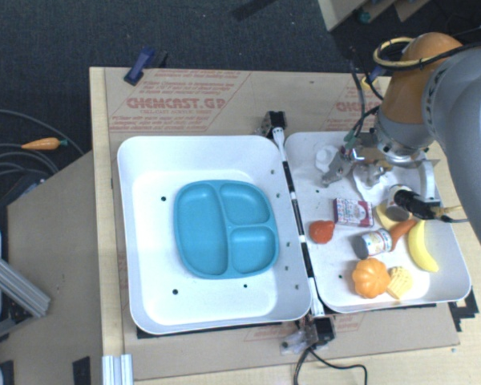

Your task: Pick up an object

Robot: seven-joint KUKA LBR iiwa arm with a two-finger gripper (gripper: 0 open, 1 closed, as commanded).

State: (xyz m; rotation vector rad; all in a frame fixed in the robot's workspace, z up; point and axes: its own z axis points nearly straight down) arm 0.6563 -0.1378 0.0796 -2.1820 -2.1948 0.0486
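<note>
Just below the hand (354, 167) lies a red-and-white packet (353, 212), untouched.

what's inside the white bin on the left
The left bin holds one thing: a blue divided plate with three compartments, lying flat near the middle. Small dark dots mark the bin floor around it. Whatever lies under the plate is covered.

Left bin (144, 175) open around blue plate (224, 228), right bin (449, 283) crowded with toys under arm (409, 95)
</note>
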